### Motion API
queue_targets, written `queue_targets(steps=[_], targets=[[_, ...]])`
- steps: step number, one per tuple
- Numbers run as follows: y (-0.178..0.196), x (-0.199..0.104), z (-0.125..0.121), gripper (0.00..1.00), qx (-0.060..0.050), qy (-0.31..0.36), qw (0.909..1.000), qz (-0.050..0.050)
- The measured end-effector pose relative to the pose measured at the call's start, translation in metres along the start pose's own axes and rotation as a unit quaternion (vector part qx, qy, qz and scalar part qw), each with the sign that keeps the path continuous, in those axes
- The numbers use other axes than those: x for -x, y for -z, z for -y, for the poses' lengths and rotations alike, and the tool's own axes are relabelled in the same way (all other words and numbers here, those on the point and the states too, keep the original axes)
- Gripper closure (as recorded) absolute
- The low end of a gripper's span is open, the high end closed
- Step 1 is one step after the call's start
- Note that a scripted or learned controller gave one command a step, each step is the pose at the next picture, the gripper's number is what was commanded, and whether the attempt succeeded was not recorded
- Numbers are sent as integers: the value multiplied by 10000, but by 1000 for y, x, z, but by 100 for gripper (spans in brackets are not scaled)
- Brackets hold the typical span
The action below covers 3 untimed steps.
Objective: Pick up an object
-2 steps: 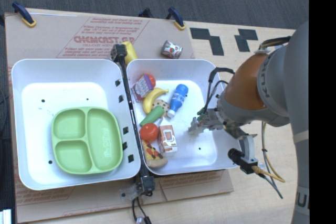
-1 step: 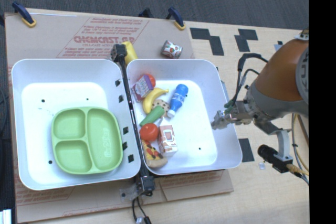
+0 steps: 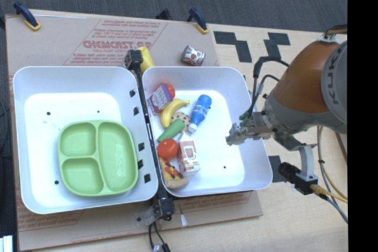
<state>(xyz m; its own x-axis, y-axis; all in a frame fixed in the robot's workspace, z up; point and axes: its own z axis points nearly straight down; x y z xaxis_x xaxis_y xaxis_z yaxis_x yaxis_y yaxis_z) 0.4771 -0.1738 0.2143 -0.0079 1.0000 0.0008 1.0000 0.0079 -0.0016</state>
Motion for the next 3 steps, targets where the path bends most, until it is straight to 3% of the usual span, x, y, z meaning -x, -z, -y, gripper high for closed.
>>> queue_targets(steps=[3], targets=[[-8,37,1,100,6,-18,10000,7]])
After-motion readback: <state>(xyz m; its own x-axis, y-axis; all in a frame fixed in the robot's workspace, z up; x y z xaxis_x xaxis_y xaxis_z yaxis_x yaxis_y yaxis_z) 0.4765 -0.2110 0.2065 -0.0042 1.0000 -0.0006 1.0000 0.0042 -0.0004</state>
